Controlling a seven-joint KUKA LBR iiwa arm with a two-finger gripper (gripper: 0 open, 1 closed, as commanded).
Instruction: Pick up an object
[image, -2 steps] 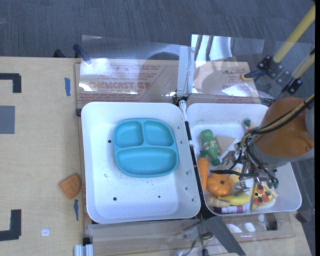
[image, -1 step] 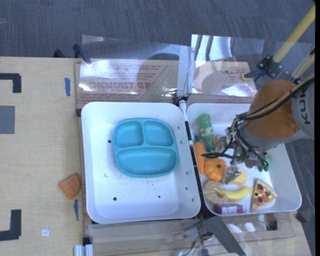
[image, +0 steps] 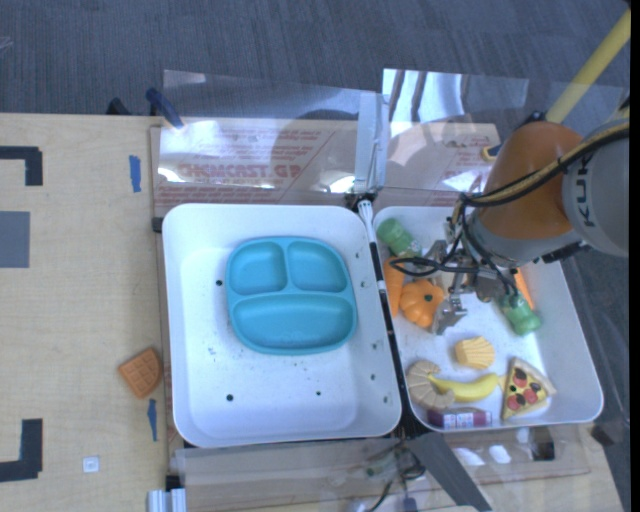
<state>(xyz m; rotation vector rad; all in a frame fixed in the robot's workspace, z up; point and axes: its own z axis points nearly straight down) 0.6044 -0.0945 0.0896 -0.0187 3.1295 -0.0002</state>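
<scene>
My arm (image: 560, 190) reaches into the right bin (image: 580, 350). My claw (image: 452, 312) hangs beside the orange pumpkin (image: 420, 300), which lies just to its left, perhaps touching. I cannot tell my grip.

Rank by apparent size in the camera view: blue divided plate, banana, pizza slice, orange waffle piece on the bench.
1. Blue divided plate, by far the largest.
2. Banana.
3. Pizza slice and waffle piece look about alike; I won't rank them.
</scene>
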